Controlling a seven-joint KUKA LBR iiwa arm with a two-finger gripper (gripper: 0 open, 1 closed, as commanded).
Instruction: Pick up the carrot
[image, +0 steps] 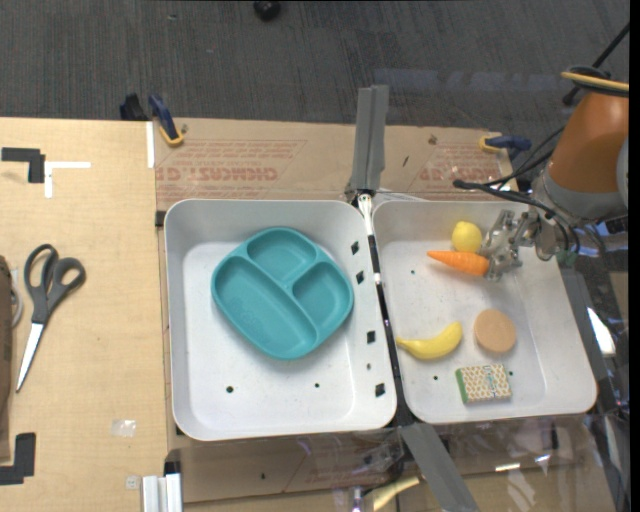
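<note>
The table (80, 400) bears two bins; the right bin (560, 390) holds the carrot (458, 261), lying flat, not yet lifted. The pincer (503, 250) sits at its thick end, whether closed I cannot tell. A lemon (466, 236) touches the carrot behind; banana (432, 342) lies apart.

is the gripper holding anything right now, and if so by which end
The gripper is at the thick right end of the carrot, touching or nearly so, but whether that end sits between its fingers cannot be told.

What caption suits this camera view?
Gripper at the carrot's thick end in the right bin, beside a lemon.
</note>
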